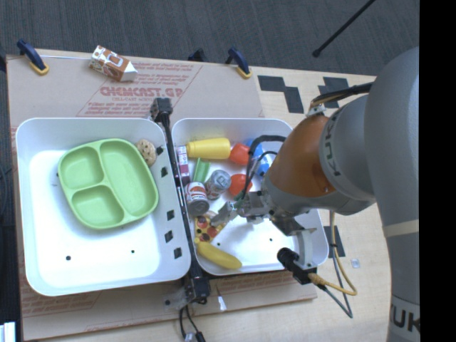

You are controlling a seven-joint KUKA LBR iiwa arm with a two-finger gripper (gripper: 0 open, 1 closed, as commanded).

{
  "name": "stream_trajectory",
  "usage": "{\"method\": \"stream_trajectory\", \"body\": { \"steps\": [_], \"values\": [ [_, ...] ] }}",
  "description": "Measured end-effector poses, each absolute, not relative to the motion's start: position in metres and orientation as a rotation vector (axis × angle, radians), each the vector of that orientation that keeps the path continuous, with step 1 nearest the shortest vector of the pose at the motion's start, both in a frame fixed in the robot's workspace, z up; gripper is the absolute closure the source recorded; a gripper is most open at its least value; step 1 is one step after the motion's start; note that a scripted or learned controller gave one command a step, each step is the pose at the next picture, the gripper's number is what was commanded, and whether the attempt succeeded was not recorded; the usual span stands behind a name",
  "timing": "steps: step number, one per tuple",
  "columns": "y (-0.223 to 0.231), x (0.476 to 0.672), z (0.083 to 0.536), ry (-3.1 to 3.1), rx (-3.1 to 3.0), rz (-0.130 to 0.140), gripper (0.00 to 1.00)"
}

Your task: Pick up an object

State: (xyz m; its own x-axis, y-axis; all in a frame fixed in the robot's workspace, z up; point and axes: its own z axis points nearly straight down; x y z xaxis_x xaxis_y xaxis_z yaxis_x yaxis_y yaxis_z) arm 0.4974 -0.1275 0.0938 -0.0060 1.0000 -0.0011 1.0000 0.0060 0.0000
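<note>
Fingers (pixel 226 215) sit low in the right bin (pixel 313 251), near its left wall by the little can (pixel 197 195) (open or shut, I cannot tell), so the reach looks underway and a firm squeeze comes next.

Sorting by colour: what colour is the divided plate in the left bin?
Light green, in the camera view: divided plate.

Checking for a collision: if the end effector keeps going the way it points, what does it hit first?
Probably the small dark patterned item beside the soda can; the end effector points left at it, though depth is unclear.
</note>
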Motion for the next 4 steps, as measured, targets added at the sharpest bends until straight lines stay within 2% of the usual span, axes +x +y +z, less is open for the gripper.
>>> {"method": "stream_trajectory", "body": {
  "steps": [1, 2, 3, 4],
  "values": [
    [-0.126, 0.498, 0.104, 2.237, 2.209, 0.001, 1.0],
    [-0.092, 0.595, 0.143, 2.228, 2.215, 0.002, 1.0],
    [-0.09, 0.56, 0.232, 2.225, 2.214, 0.002, 1.0],
    [-0.104, 0.494, 0.246, 2.227, 2.218, -0.001, 1.0]
  ]
}}
